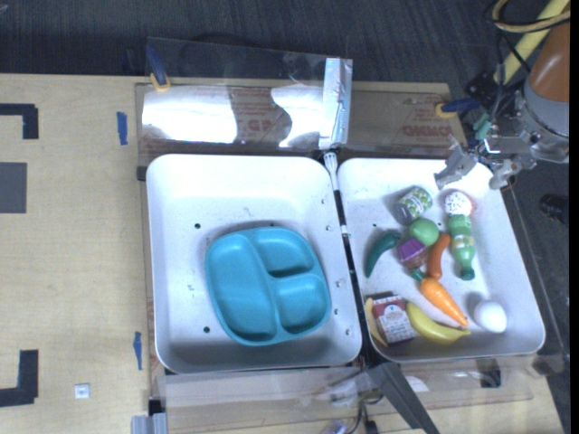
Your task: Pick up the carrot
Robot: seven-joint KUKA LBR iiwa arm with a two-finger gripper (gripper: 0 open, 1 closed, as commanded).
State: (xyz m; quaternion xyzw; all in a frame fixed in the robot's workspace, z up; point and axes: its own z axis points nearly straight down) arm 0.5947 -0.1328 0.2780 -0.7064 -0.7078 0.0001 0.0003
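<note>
Over on the left, the left bin (172, 242) carries a blue divided plate (268, 284), three compartments, sitting a little toward the front edge. Moving across the seam between the bins, the right bin (362, 183) is where the toys are crowded. First comes a dark green pepper (379, 252) angled along the near-left side, and below it a small boxed snack with a red label (392, 320) at the front edge. Next a yellow banana (434, 325) lies along the front wall, touching that box. The carrot (442, 301) is right there above the banana, orange, lying on a slant with its tip pointing to the lower right, resting against the banana. Above it sit a purple and green piece (416, 240) and a thin orange stick (439, 254), with a round can (414, 202) further back. A green bottle (460, 238) stands just right of those, and a white egg (490, 317) sits in the front right corner, just beside the carrot's tip. Far right, the gripper (474, 166) hovers over the bin's back right corner, well apart from the carrot; spread or pressed together, I cannot tell.
</note>
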